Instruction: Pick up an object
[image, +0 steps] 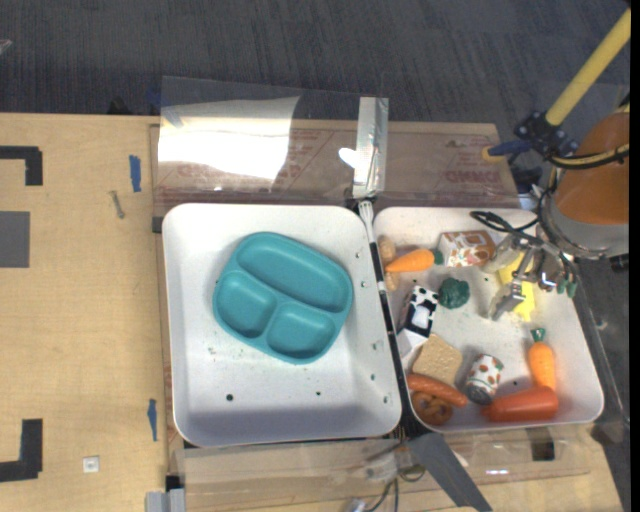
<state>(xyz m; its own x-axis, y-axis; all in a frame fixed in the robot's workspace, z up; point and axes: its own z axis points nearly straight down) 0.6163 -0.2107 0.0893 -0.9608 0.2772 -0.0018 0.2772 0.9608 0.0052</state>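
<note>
End effector (520, 285), fingers parted and holding nothing, hangs at three o'clock in the right bin (590, 375) touching a yellow object (523, 300), with no legible writing on the toys.

We've got a teal three-compartment plate (283, 295) lying flat in the left white bin (200, 400), roughly centred and slightly toward the far edge. The bin sits on the tan bench (70, 330). There's one blue tape strip (134, 172) off the bin's far-left corner and another (152, 418) by its near-left corner. Black tape marks (25, 165) run along the bench's left edge. A clear plastic sheet (240, 145) lies behind the bin's far edge.
</note>
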